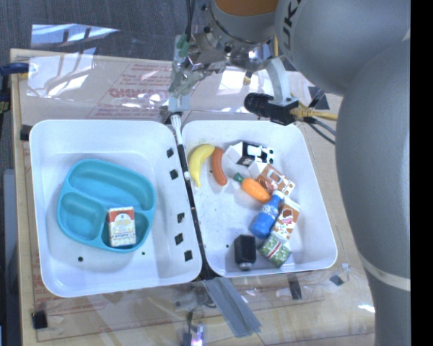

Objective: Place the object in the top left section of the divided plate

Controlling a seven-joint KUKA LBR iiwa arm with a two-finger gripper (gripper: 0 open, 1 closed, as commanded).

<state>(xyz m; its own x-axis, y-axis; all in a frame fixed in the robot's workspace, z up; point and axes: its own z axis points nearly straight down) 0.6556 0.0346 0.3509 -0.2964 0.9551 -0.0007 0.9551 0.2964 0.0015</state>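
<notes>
Already a small carton (121, 227) sits in the blue divided plate (94, 186).

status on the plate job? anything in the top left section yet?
Done: a small carton lies in the blue divided plate, but in its lower right section, not the top left one. In hand: nothing visibly; the gripper hangs above the far rim between the two bins, no item seen between its fingers. Left: the top left section holds nothing. The banana, carrot and bottle wait in the right bin.
</notes>
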